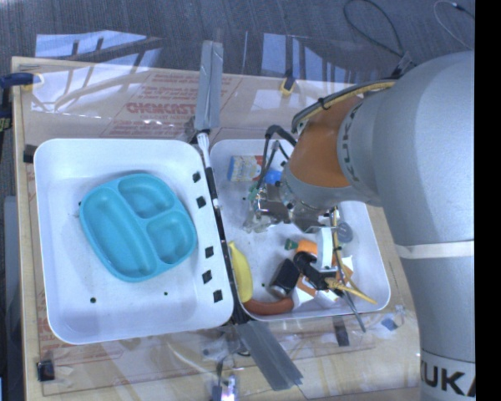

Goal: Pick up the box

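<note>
The box [244, 169] is small, printed in white, blue and red, and lies near the far left corner of the right bin [376, 249]. My gripper [261, 210] hangs low over that bin, just in front of the box and slightly to its right. The grey arm with its orange band covers much of the bin's far right. Nothing shows between the gripper and the box.
A yellow banana [240, 274] lies along the right bin's left wall, and a reddish sausage [267, 306] lies at its front edge. A small orange piece [290, 245] sits mid-bin. The left bin [58, 299] holds a blue divided plate [139, 225].
</note>
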